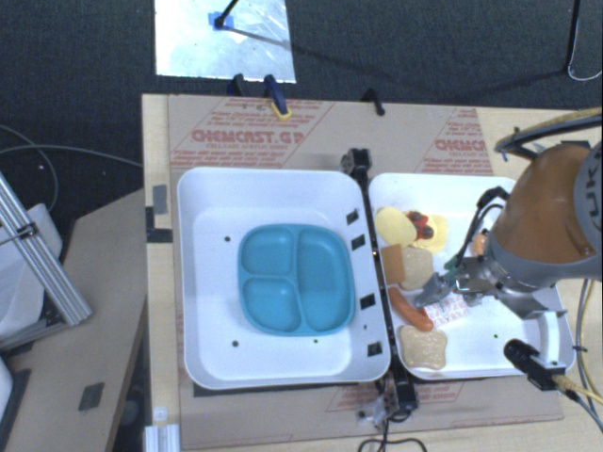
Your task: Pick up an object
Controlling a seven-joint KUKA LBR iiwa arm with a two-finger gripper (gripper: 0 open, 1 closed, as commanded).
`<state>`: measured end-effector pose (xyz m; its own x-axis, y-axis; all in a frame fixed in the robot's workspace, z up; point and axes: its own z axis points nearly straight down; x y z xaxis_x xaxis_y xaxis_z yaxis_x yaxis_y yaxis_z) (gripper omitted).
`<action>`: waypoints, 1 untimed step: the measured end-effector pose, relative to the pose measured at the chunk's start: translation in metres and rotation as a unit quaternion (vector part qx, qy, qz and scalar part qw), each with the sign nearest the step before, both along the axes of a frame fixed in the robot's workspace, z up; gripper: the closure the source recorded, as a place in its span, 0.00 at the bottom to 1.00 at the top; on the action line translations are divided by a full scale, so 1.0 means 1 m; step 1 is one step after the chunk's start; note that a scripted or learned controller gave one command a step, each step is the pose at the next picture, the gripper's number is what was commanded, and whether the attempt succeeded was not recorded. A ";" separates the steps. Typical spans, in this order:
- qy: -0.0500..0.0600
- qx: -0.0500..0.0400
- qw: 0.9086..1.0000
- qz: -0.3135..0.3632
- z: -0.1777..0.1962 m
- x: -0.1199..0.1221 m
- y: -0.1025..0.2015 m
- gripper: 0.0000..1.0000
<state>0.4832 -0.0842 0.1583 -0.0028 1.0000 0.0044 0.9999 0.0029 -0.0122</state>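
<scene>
The toast [423, 348] lies at the near edge of the right bin [490, 361], close to its near left corner. Just past it sits an orange sausage [411, 310], lying at a slant. The gripper [441, 286] hangs low over the middle of the right bin, right beside the sausage. It is hard to see its tip, so I cannot tell if it is holding anything. Something pale with red marks [450, 311] lies under it, too blurry to name. The big grey and orange arm [551, 219] covers much of the right side of this bin and hides what is under it.

A tan block [407, 266] sits near the left wall of the right bin. Past it, toward the far left corner, are a yellow lemon [396, 224] and a small red thing [420, 222], touching.

The left bin [212, 196] holds a blue plate [294, 280] with three parts, in its middle. There is bare white floor all around the plate.
</scene>
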 end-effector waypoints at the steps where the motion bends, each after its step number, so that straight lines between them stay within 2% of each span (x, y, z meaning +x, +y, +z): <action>1: -0.014 -0.005 1.000 -0.004 -0.070 0.008 -0.025 0.00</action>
